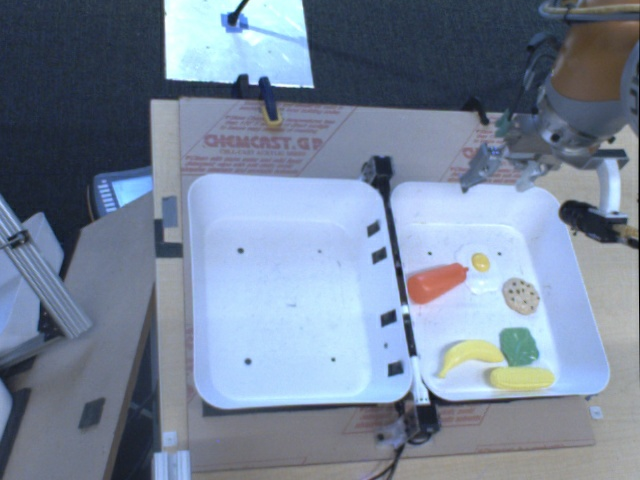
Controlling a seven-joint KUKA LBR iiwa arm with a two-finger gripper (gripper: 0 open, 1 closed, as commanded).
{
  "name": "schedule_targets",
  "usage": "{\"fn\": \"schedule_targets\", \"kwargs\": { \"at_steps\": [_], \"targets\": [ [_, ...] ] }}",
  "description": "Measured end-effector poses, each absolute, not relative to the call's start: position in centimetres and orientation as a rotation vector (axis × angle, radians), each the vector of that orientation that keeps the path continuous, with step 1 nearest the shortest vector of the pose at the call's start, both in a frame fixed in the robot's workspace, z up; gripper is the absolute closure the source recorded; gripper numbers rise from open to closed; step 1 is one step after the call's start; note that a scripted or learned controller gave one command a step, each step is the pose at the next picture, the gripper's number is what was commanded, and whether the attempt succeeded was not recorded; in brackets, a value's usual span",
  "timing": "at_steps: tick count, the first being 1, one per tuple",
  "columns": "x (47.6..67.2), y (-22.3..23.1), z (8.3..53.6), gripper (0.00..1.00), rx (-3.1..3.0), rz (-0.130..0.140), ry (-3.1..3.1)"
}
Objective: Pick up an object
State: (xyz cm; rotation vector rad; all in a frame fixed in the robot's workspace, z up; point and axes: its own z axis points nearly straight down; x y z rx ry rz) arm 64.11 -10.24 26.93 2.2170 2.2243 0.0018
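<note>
gripper [503, 171]: above right bin's [571, 268] far rim, jaws apart, nothing between them | carrot [436, 283]: bin's left side | fried egg [479, 262], cookie [520, 295]: mid-bin | banana [470, 355], green piece [519, 345] (perhaps a pepper), corn [521, 377]: near edge

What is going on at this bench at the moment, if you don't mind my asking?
A robot arm reaches in from the right, its open claw hovering above the far rim of the right bin with nothing between its fingers. Toy food lies in that bin: a carrot, fried egg, cookie, banana, a green piece and corn. Nothing is picked up yet.
</note>
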Motion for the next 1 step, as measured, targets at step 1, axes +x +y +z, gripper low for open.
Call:
{"fn": "schedule_targets", "kwargs": {
  "at_steps": [1],
  "targets": [
    [57.03, -10.77, 39.38, 0.0, 2.218, 0.006, 2.218]
  ]
}}
